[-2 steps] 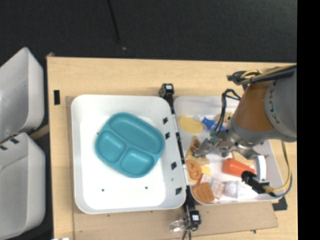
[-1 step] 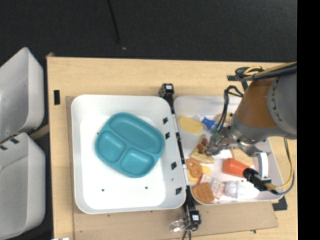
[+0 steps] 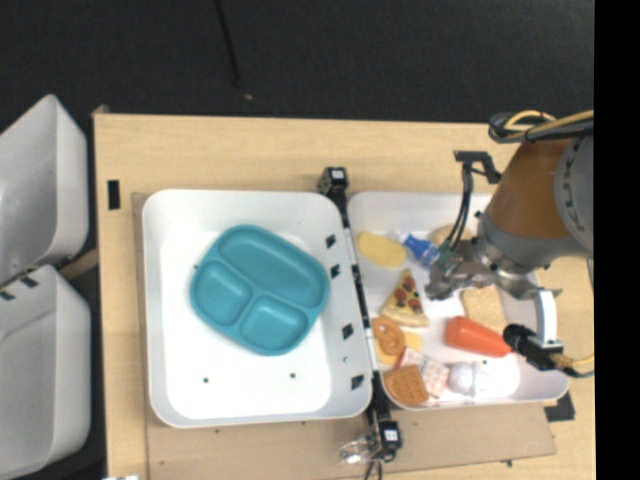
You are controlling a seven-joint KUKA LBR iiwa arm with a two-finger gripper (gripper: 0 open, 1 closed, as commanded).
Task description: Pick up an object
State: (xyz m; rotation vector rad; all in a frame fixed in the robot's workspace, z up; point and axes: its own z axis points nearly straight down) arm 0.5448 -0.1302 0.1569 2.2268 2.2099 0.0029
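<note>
The right bin (image 3: 385, 208) holds several toy foods: a yellow piece (image 3: 380, 249), a blue piece (image 3: 418, 247), a pizza slice (image 3: 406, 298), an orange carrot (image 3: 475, 336), a tan slice of toast (image 3: 484, 306), a round pretzel-like piece (image 3: 388, 339), a waffle (image 3: 405, 384) and a white ball (image 3: 462, 376). My gripper (image 3: 445, 278) hangs low over the middle of this bin, just right of the pizza slice and below the blue piece. The dark gripper body hides what lies under it.
The left bin (image 3: 175, 378) carries a teal divided plate (image 3: 262, 288). A black clip divider (image 3: 350, 298) runs between the bins. The grey-and-orange arm (image 3: 535, 203) covers the right bin's far right corner. Bare wooden bench (image 3: 300, 153) surrounds both bins.
</note>
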